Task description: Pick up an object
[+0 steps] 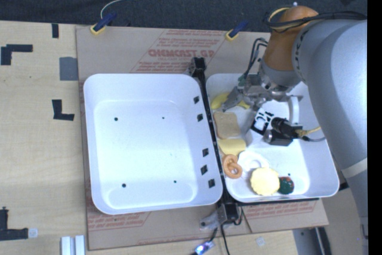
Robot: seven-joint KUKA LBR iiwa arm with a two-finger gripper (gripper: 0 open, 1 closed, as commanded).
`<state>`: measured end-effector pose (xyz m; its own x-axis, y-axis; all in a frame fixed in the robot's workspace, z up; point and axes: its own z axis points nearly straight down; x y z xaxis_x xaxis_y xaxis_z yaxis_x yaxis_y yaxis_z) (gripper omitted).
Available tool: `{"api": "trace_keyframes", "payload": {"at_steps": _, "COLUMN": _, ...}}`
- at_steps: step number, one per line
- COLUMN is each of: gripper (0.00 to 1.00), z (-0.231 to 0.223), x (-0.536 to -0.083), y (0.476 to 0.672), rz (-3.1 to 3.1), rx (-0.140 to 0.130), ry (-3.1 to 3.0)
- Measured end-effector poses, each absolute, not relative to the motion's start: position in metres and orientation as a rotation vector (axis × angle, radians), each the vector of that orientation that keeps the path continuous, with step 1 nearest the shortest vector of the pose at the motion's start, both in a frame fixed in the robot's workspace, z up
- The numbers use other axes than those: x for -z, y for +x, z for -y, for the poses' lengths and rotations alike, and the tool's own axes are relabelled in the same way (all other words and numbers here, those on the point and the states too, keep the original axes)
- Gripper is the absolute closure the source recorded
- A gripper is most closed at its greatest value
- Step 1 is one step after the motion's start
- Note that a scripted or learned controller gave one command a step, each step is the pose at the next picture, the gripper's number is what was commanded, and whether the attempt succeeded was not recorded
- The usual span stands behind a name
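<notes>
The arm enters from three o'clock and bends down over the right bin, its orange band sitting at about one o'clock of the scene. Its claw hangs over the upper left corner of that bin, beside a yellow piece that lies against the divider (whether the claw is wide, narrow or gripping anything cannot be told from this angle). Below it, running toward six o'clock along the bin's left wall, lie a tan block, a pale yellow block and an orange ring. A round yellow object rests near the bin's lower edge, with a small green ball touching it at three o'clock. The left bin sits at nine o'clock of the right one on the desk.
</notes>
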<state>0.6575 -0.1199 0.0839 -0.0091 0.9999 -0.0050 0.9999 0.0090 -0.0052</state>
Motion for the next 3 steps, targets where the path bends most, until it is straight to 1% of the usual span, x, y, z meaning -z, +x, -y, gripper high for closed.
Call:
{"api": "trace_keyframes", "payload": {"at_steps": 1, "gripper": 0.00, "z": 0.160, "x": -0.093, "y": 0.633, "rz": 2.218, "rx": -0.005, "ry": -2.224}}
{"api": "trace_keyframes", "payload": {"at_steps": 2, "gripper": 0.00, "z": 0.100, "x": -0.088, "y": 0.589, "rz": 2.229, "rx": 0.004, "ry": -2.223}}
{"api": "trace_keyframes", "payload": {"at_steps": 3, "gripper": 0.00, "z": 0.152, "x": -0.087, "y": 0.561, "rz": 2.220, "rx": 0.005, "ry": -2.228}}
